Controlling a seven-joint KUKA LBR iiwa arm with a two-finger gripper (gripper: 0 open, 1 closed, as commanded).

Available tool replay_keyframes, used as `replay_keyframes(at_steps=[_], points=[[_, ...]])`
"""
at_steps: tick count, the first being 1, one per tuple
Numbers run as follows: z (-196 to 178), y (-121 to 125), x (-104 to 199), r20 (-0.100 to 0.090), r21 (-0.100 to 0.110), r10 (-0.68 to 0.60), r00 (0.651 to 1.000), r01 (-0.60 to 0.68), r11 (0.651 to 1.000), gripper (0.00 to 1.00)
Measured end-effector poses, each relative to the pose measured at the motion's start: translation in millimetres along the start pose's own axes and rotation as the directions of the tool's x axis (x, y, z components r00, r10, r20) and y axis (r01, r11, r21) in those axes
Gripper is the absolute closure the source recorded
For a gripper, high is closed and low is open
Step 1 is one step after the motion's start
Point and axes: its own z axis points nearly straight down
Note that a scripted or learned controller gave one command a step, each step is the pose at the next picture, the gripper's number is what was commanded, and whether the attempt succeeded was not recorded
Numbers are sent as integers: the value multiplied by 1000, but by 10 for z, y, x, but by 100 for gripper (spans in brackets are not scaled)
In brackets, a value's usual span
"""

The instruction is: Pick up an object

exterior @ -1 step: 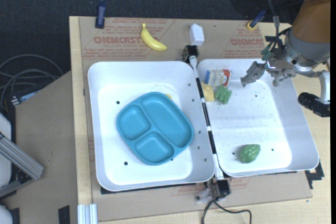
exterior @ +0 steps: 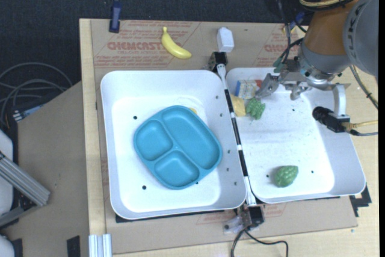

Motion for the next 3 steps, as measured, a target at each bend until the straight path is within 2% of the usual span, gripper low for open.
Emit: replay_keyframes(at_steps=[1,2,3], points=[[713,168,4,0,0,0,1000,0,1000,0],[708,-409,71,0,-1,1,1000,-1,1000,0],[707,-623,107,0,-1,1,1000,-1,1000,0]])
